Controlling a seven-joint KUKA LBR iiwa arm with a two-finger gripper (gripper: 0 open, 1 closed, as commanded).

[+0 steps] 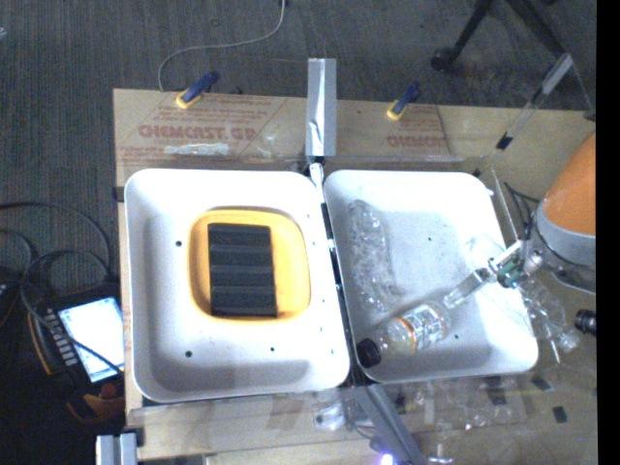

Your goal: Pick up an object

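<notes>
Near right bin's (426, 187) front: clear plastic bottle (412, 329) lying flat, likely rolling away under gripper (504, 271); jaw state impossible to tell.

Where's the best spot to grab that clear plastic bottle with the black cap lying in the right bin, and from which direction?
Probably the labelled middle of the clear plastic bottle, coming straight down from above. It lies on its side on the floor of the right white bin, black cap toward the front left corner, so fingers closing across its round body should fit best, clear of the bin's walls.

Sponge (242, 269) in left bin (155, 356); bottle (412, 329) in right bin (436, 201).
</notes>
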